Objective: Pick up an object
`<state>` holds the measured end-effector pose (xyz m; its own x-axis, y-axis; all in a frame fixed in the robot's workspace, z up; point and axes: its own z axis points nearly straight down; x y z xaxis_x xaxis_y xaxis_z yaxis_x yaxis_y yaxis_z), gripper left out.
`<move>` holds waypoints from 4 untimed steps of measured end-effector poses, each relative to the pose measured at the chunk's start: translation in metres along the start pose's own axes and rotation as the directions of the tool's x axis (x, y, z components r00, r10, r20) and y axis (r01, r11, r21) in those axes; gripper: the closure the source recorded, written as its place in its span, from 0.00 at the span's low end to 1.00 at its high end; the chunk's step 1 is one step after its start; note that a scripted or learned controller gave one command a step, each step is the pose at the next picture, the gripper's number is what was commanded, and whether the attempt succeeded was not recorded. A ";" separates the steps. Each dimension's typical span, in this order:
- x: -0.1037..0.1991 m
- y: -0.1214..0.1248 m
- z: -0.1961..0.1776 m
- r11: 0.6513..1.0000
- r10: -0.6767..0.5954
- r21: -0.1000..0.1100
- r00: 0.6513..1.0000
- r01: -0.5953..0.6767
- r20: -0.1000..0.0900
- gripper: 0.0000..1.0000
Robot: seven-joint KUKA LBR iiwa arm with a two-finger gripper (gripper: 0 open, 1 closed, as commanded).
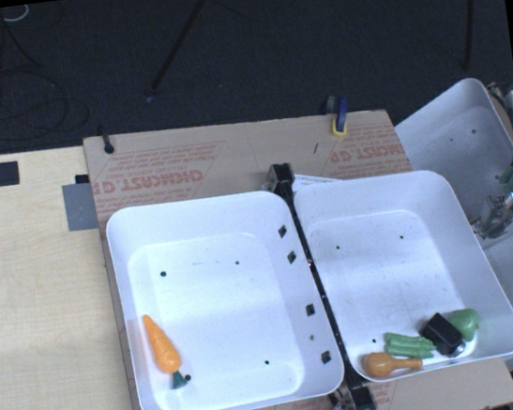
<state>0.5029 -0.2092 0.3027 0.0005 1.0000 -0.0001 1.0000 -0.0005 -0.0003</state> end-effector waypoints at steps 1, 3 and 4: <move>-0.004 -0.028 -0.019 1.000 0.001 0.001 1.000 -0.001 0.000 1.00; 0.021 0.011 0.087 1.000 0.000 0.003 1.000 0.000 -0.001 0.00; 0.069 0.030 -0.087 1.000 -0.007 -0.017 1.000 0.007 0.003 0.00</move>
<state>0.5327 -0.1406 0.3900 -0.0065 1.0000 -0.0027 0.9998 0.0065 0.0170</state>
